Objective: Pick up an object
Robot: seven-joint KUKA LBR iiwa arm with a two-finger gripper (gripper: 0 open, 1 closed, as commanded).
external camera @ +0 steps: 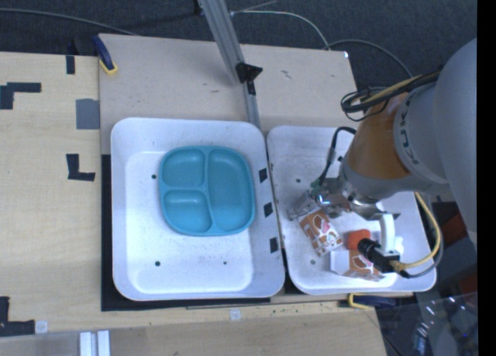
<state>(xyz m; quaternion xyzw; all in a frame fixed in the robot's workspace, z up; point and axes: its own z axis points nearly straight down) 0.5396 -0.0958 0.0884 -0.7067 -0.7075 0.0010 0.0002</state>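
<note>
My claw hangs low in the right bin, just left of the patterned packet and above it in the view; I cannot tell what state it is in, since my wrist hides much of it. An orange item lies right of the packet, close by. If I close here I may pinch only the packet's edge and lose it on the lift. The teal plate sits well left of the packet, in the other bin.
</note>
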